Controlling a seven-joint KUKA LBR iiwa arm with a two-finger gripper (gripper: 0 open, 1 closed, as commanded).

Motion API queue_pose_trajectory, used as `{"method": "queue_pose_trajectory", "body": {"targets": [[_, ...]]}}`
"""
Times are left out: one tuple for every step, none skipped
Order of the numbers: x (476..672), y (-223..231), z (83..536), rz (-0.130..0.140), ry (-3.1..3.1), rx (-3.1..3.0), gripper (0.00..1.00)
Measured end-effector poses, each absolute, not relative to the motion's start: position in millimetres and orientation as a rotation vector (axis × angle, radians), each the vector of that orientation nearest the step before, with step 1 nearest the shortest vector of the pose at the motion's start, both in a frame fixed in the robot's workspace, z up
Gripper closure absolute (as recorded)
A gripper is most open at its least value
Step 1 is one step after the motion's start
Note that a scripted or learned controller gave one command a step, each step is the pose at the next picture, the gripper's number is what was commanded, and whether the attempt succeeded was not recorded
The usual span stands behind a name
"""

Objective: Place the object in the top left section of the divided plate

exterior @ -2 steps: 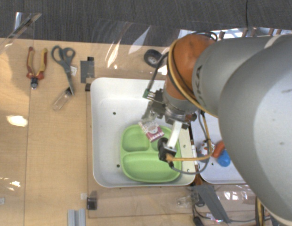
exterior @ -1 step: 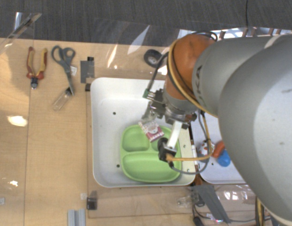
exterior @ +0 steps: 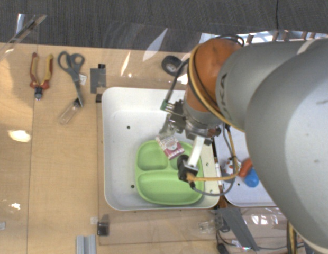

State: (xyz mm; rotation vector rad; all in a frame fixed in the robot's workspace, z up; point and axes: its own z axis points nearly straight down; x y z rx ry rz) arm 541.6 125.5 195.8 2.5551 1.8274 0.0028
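A green divided plate (exterior: 153, 181) lies in the left white bin (exterior: 119, 142), toward its front right. A small pink and white packet (exterior: 172, 147) sits at the plate's upper edge, about where the top left section (exterior: 152, 156) meets the section to its right. My gripper (exterior: 170, 135) is directly over the packet and right against it. Whether it has hold of the packet is not clear. The grey arm with its orange band (exterior: 217, 67) covers the plate's right side and most of the right bin.
Red pliers (exterior: 38, 73), scissors (exterior: 73, 73) and a black clip (exterior: 99, 77) lie on the bench left of the bins. A black tape roll (exterior: 172, 64) sits behind the left bin. A blue and orange object (exterior: 250, 176) lies in the right bin.
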Motion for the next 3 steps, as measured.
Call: {"method": "queue_pose_trajectory", "body": {"targets": [[541.6,125.5,195.9,0.003,1.827,2.555,0.00],[541.6,125.5,195.8,0.003,1.827,2.555,0.00],[541.6,125.5,195.8,0.003,1.827,2.555,0.00]]}}
